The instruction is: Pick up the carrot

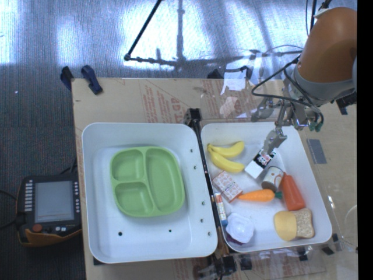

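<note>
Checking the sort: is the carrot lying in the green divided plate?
No, the carrot lies in the right bin, apart from the green divided plate.

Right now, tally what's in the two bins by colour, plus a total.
Yellow: 3, two bananas and a round piece by the bread
Orange: 1, carrot
Red-orange: 1, bottle
Green: 1, divided plate
Tan: 1, bread slice
Total: 7
</note>
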You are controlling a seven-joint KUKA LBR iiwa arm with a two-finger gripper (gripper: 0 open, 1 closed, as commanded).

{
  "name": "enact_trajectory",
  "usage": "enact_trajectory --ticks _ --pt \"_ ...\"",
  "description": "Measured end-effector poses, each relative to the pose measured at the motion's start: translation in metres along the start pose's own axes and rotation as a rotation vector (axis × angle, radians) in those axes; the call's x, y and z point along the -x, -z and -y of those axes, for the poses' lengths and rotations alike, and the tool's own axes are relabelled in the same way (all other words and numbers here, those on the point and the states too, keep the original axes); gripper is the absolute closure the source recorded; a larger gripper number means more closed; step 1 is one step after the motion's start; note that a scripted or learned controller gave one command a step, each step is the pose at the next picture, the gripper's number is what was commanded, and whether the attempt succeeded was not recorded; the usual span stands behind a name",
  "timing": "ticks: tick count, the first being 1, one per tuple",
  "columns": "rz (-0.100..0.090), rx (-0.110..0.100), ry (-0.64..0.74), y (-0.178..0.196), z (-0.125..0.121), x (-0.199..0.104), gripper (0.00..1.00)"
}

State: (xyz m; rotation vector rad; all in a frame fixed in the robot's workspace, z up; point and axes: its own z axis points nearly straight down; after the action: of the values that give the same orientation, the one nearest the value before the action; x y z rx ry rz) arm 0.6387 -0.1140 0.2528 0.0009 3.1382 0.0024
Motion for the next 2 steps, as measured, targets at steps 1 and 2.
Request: enact_trajectory --ticks 1,2 --pt "-0.02 0.004 0.042 -0.162 0.004 -0.097 0.0" --pt "-0.007 0.0 -0.061 -0.166 0.023 -0.148 0.0"
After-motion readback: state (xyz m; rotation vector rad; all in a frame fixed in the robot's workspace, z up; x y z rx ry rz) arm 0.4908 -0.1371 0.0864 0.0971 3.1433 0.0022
